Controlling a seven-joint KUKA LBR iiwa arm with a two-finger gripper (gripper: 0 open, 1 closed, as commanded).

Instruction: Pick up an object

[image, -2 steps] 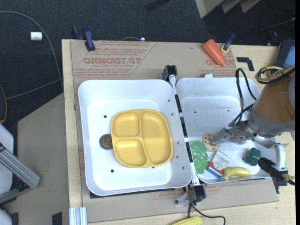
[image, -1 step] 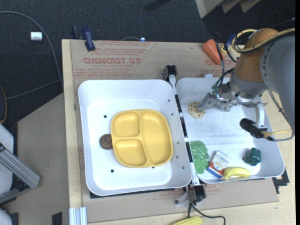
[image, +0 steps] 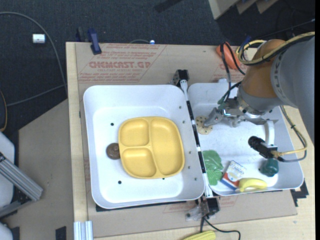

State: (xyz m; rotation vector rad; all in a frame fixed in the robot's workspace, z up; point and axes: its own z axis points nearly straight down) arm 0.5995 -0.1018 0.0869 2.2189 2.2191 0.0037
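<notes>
Brown bench (image: 75, 159) under two white bins, side by side. Fingers (image: 212, 118) spread apart with nothing between, presumably readied to straddle something; gripper (image: 223, 118) low over bare floor of the right bin (image: 227, 146). Just beside one fingertip: tan perforated piece (image: 204, 126), flat, close against the dividing wall, the nearest candidate yet cramped by that edge. Toward the front rim, bunched: green toy (image: 212, 164), small packet (image: 233, 172), yellow banana (image: 251, 184), teal knob (image: 270, 167). Open room mid-bin. Well apart in the left bin (image: 100, 109): yellow divided plate (image: 150, 147), brown disc (image: 113, 150).

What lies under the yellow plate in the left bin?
A small brown round thing shows at the yellow plate's left edge, seemingly partly tucked beneath. The rest under the plate is covered.
</notes>
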